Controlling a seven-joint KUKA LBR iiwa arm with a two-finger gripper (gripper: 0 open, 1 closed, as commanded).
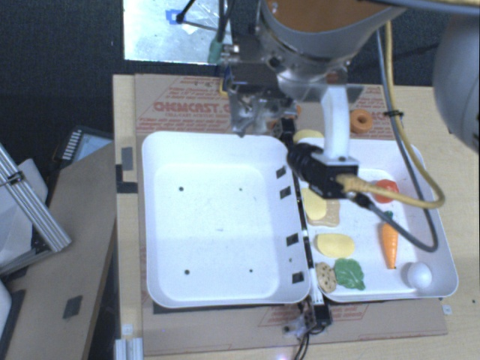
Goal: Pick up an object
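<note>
White left bin (161, 223) lies bare; fingers (251, 122) hover above its far rim, grip state unclear.

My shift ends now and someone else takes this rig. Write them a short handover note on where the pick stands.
Gripper: above the far edge of the bins, near the seam between them; whether it is open or shut cannot be told, and nothing is seen in it.
Things: all in the right bin - carrot, green leaf, cookie, yellow piece, white ball, red item. An orange ring lies on the bench behind the bin.
Done: no pick visible.
Left: grasp one object and lift it.
</note>
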